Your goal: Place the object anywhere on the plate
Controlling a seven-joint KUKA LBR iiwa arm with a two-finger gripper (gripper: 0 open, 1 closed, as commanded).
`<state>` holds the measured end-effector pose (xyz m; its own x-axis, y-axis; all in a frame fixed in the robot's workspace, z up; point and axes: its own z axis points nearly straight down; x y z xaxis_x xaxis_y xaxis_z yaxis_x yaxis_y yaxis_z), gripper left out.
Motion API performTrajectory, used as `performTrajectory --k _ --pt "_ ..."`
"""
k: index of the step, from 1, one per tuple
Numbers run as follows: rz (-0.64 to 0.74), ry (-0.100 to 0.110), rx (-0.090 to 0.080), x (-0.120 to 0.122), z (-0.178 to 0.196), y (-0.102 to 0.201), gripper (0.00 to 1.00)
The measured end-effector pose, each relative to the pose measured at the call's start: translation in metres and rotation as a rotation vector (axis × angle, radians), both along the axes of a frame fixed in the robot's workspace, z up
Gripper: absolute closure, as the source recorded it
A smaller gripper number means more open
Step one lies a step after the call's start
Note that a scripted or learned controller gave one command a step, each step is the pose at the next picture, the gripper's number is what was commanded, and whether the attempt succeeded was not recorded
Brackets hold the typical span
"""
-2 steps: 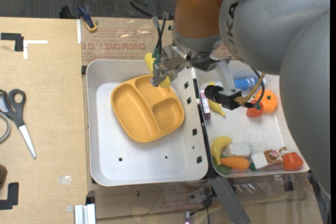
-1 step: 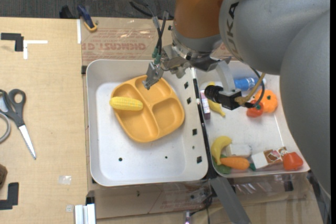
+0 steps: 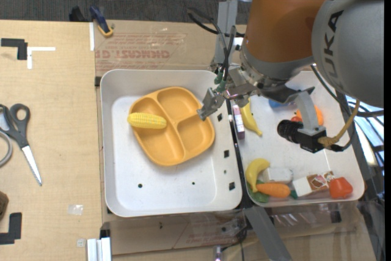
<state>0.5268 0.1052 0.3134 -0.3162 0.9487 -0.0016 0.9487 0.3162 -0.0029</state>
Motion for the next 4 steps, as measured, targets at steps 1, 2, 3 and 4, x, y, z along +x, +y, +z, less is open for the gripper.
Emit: performTrajectory --k 1,2,3,4 --pt "0.003 0.002 -0.003 0.001 0.008 0.000 1.00" --pt "0.242 -0.003 0.001 -0.044 0.040 0.081 1.00" --pt "0.408 -0.002 0.001 -0.048 0.139 0.066 1.00" --pt "0.468 0.001 0.001 -0.036 0.037 0.117 1.00"
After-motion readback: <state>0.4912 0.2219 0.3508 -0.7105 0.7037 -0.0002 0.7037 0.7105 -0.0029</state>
